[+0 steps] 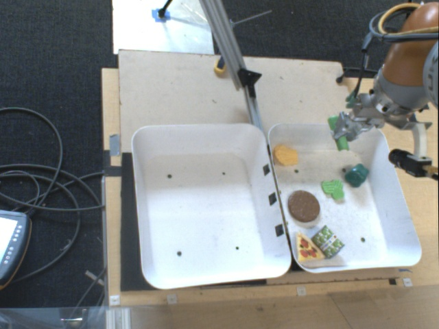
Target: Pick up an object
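Observation:
My gripper (342, 133) hangs over the far edge of the right bin (405, 219), below the grey and orange wrist. A small bright green object (335, 124) sits between its fingers, with a bit of green also showing below the fingertips. In the right bin lie a yellow-orange lump (286, 155), a dark teal object (356, 175), a light green piece (333, 188), a brown disc (303, 205), a pizza-slice toy (309, 247) and a small green packet (329, 240).
The left bin (147, 184) stands beside the right one, and they meet at a shared wall. A grey metal pole (230, 40) slants down to the bins' far junction. Cables lie on the dark floor to the left.

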`<action>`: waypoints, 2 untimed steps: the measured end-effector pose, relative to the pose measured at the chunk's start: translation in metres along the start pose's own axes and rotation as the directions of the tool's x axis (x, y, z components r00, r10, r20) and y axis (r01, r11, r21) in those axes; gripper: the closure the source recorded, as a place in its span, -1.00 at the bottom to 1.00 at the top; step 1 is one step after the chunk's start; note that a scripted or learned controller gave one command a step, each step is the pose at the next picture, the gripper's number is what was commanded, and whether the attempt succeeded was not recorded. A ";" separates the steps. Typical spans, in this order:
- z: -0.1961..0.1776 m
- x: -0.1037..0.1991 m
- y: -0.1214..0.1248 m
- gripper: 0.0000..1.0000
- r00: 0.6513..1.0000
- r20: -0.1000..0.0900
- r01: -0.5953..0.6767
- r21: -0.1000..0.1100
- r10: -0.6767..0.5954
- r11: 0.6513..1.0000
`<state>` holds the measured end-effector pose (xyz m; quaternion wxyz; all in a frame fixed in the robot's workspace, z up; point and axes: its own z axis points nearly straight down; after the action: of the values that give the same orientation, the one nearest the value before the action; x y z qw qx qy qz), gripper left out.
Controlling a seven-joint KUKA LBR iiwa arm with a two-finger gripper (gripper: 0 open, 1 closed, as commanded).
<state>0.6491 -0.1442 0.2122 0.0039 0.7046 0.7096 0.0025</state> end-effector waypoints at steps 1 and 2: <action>-0.055 0.000 0.002 1.00 1.000 0.000 0.000 0.001 0.000 1.000; -0.041 0.053 -0.010 1.00 1.000 -0.004 0.003 0.010 -0.003 1.000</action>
<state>0.6380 -0.0912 0.2526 -0.0009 0.7034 0.7108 0.0005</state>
